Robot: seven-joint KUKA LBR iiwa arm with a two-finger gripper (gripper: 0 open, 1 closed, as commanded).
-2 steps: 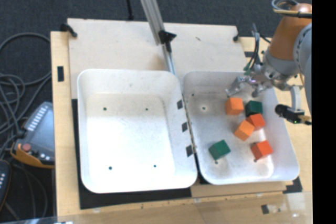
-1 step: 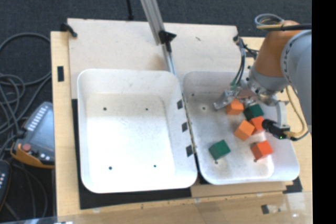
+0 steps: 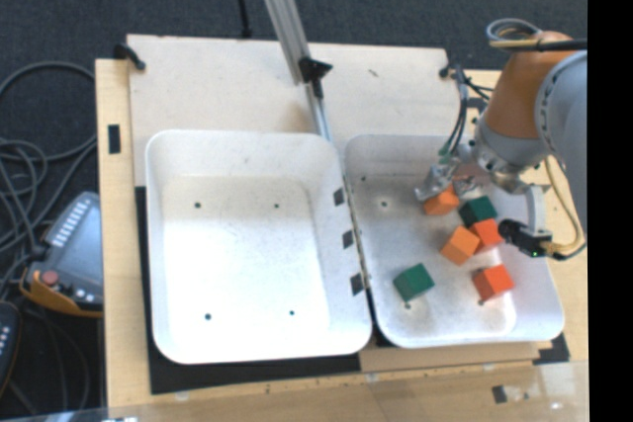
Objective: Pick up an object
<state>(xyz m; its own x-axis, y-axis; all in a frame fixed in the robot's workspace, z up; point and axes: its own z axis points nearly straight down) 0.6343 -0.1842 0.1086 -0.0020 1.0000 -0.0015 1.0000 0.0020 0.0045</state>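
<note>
Several small blocks lie in the right bin (image 3: 386, 183). My gripper (image 3: 443, 183) is down in this bin's upper middle, directly over an orange block (image 3: 441, 205) and touching or nearly touching it. Just to the right sit a dark green block (image 3: 478, 210) and an orange-red block (image 3: 489, 232). Another orange block (image 3: 460, 245) lies below those. A red-orange block (image 3: 493, 282) rests near the bin's lower right, and a green block (image 3: 413, 282) lies alone at its lower left. The wrist hides how the gripper meets the orange block.
The left bin (image 3: 247, 242) lies beside the right one, their rims meeting at the middle. A slanted metal pole (image 3: 282, 5) rises from behind the bins. Cables (image 3: 465, 114) hang by the arm's wrist. A handheld controller (image 3: 64, 252) lies off the bench's left edge.
</note>
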